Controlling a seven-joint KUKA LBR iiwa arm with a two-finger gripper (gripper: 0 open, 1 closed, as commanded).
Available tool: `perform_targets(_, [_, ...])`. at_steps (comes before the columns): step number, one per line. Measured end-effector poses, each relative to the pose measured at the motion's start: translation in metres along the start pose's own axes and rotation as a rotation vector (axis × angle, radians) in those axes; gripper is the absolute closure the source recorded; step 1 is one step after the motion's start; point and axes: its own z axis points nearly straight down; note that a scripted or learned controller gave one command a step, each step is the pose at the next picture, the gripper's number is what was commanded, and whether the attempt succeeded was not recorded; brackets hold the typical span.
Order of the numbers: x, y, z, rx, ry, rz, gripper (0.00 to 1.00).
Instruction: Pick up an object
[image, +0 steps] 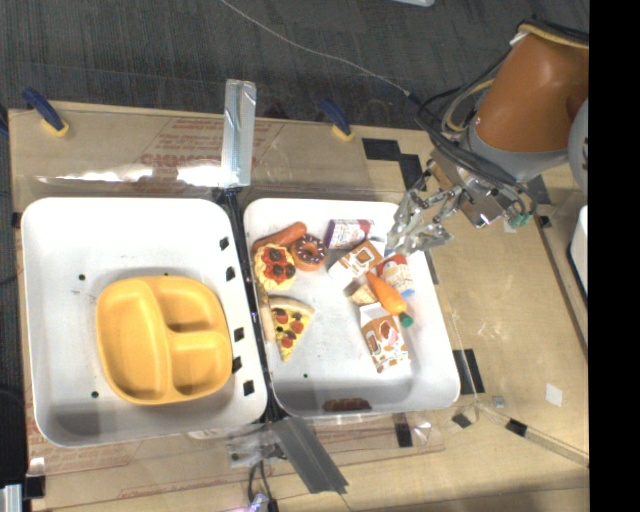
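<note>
Toy food (330, 285) lies in the right white bin (425, 375), all in the top and middle part of it. Near the top left of that bin is a toy hot dog (280, 237), and just below it a small round pizza (274, 266) with a brown donut (308, 252) touching its right side. Under those lies a pizza slice (288, 325) with its point facing down. To the right of the donut is a small purple packet (346, 233), and just beside that a brown and white snack packet (359, 258). An orange carrot (387, 293) lies on a slant over more packets, and another brown and white packet (386, 341) lies below it, near the bin's right wall.

Over the top right corner of this bin hangs the gripper (410, 236). Its thin metal fingers (402, 222) point down and left, close to the snack packets. The fingers look a little apart, and nothing sits between them. Behind the gripper the grey arm (500, 160) goes up to the right, with its big orange band (535, 90) near the top right corner.

In the left white bin (55, 225) sits a yellow tray (165, 340) with three parts. Both bins rest side by side on the brown desk (500, 320). A strip of silver tape (239, 130) stands up behind the place where the bins meet.
</note>
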Motion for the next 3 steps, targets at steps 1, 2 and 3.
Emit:
perform_targets(1, [0.006,0.051,0.083,-0.006,0.002,-0.046,1.00])
perform_targets(2, [-0.026,-0.015,0.080,0.003,-0.004,0.368,1.00])
perform_targets(3, [-0.037,-0.021,0.006,0.004,-0.007,0.526,1.00])
